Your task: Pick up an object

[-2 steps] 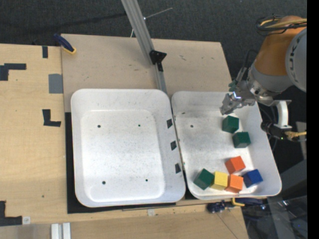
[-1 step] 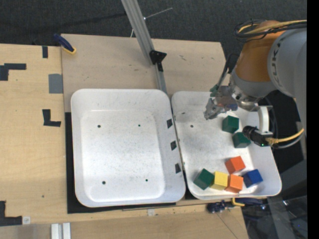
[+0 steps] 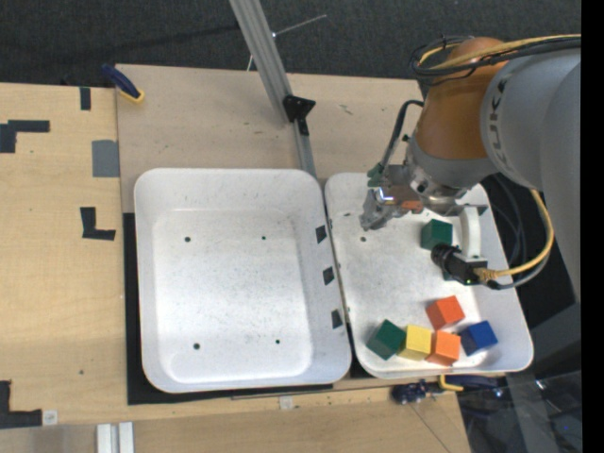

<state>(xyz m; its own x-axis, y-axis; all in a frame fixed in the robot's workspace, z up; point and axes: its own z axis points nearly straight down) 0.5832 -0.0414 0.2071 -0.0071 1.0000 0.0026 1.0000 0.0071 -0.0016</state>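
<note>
Arm [image 3: 528,111] reaches in from the right, and its wrist is low over the far end of the right bin [image 3: 382,281].
Jaws are down by the bin's far left corner, over bare white floor; how wide they stand and whether they grip anything, can't tell from up here. Just to their right lies a dark green block [image 3: 436,233], close under the wrist. Well apart, at the near end, the rest are bunched: an orange block [image 3: 445,310], then along the rim a green cube [image 3: 385,338], yellow [image 3: 418,340], orange [image 3: 445,346] and blue [image 3: 479,336]. Left bin [image 3: 236,272] sits alongside on the counter [image 3: 57,253].
</note>
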